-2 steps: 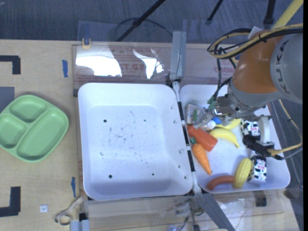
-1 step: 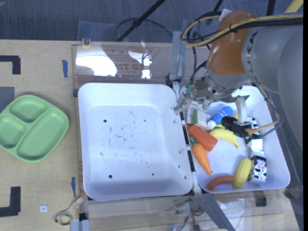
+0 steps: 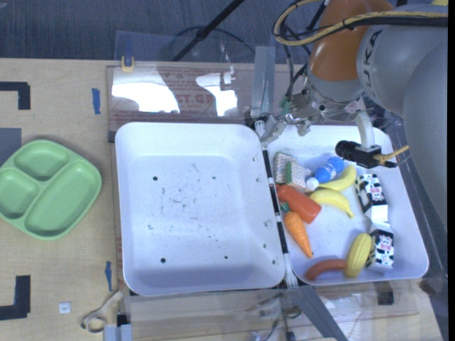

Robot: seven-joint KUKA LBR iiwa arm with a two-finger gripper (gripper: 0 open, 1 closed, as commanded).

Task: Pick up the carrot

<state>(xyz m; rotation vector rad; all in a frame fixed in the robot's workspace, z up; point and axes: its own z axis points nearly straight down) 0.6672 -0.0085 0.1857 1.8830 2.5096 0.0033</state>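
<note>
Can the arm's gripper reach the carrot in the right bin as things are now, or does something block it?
Probably yes. The carrot lies uncovered near the right bin's left wall, its top free. A red-orange item touches its upper end, and the gripper sits above the bin's far corner, so a descent looks open though tight.
</note>
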